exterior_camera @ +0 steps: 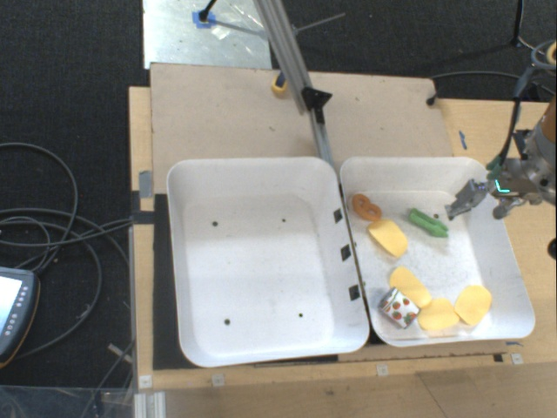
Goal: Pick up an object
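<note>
The right bin (513, 259) holds several small items: an orange ring-shaped piece (365, 206), a green pod-shaped piece (427, 222), a yellow wedge (388, 238), three more yellow pieces (407, 286) (439, 315) (473, 303) along the front, and a small white can with red spots (399, 307). My gripper (484, 202) hangs over the bin's right back part, to the right of the green piece. Its two fingers stand apart with nothing between them.
The left bin (187, 259) lies beside the right one, with a divider edge carrying dark clips (346, 251) between them. A slanted metal pole (287, 42) crosses the back of the bench. Cables lie on the floor at the left.
</note>
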`<state>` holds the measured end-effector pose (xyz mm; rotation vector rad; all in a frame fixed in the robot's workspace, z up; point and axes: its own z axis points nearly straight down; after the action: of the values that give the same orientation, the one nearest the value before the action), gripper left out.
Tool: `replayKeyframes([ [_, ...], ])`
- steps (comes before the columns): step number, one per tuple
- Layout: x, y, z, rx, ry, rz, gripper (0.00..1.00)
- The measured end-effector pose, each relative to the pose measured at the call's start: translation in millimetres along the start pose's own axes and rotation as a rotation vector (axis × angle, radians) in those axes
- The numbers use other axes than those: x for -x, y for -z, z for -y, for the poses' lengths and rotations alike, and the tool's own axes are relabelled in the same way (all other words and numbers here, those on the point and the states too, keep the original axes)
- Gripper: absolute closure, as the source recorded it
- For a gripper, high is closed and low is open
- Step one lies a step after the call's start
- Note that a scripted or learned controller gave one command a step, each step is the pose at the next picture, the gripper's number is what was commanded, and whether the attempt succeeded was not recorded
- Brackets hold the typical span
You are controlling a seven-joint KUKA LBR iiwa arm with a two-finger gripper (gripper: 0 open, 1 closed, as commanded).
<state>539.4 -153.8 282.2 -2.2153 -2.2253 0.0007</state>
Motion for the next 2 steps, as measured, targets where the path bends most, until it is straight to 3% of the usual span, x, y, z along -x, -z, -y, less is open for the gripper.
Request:
replayKeyframes([
  [1, 0, 2, -1, 0.003, -0.001, 0.001, 0.0],
  [2, -3, -61, -1, -0.002, -0.004, 0.0, 0.0],
])
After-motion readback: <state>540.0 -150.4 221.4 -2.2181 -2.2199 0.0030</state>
